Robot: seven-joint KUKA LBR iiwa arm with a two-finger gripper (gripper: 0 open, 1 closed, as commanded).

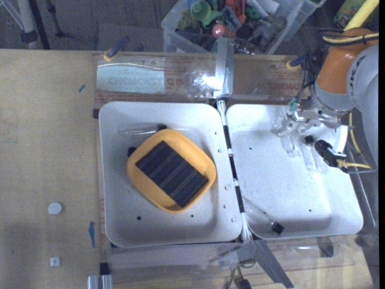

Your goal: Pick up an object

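Across the left bin (114,161): yellow object with dark ribbed panel (171,170), long axis running upper-left to lower-right. Gripper (299,143) hovers over right bin (343,215), well apart, object to its left. Translucent fingers blur; closure can't be judged, apparently nothing held.

1. Wooden bench top (42,137) spreads far to the left of my gripper (299,144), pale tan, evenly lit.
2. Clear plastic tub of mixed toys (240,11) sits on the floor beyond my gripper, up and to the left.
3. Grey carpet floor (108,5) lies behind the bench.
4. Small white disc (55,208) rests on the bench, far left and nearer the camera than my gripper.
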